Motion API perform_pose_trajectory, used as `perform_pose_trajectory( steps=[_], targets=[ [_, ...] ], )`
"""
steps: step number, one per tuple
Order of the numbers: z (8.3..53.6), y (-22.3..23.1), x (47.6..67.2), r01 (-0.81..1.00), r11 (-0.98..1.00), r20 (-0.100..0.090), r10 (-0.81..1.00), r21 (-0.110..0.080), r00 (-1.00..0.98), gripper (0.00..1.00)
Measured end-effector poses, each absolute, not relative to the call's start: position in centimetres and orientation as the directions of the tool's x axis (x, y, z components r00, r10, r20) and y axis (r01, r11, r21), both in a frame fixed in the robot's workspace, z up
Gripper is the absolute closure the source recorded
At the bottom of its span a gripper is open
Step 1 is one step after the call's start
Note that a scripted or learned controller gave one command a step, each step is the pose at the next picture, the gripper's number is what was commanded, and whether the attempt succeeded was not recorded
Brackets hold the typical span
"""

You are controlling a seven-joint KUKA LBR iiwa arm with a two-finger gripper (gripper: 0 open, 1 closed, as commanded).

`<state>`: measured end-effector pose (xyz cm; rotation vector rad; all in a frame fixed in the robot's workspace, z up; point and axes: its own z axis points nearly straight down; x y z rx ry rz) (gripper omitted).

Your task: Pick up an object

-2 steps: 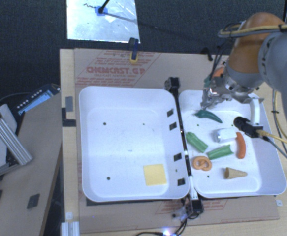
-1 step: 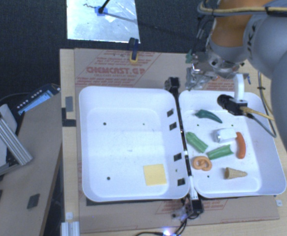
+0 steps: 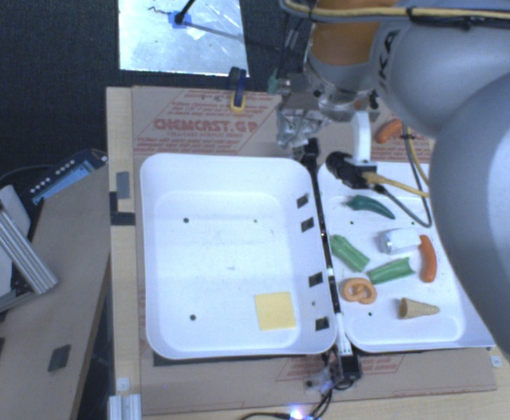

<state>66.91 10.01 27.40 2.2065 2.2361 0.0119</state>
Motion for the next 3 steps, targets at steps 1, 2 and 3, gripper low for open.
perform_pose_trajectory(
  steps=[1,2,3],
  targets=[
    [30.6,13.3,65.1,1.0,0.008,0.003,1.0,0.005,-0.008,1.0],
    [33.0,16.1,65.7,1.0,0.007,0.002,1.0,0.004,-0.007,1.0],
    [28.8,21.2,66.8,1.0,0.008,0.001,1.0,-0.001,-0.008,1.0]
  ],
)
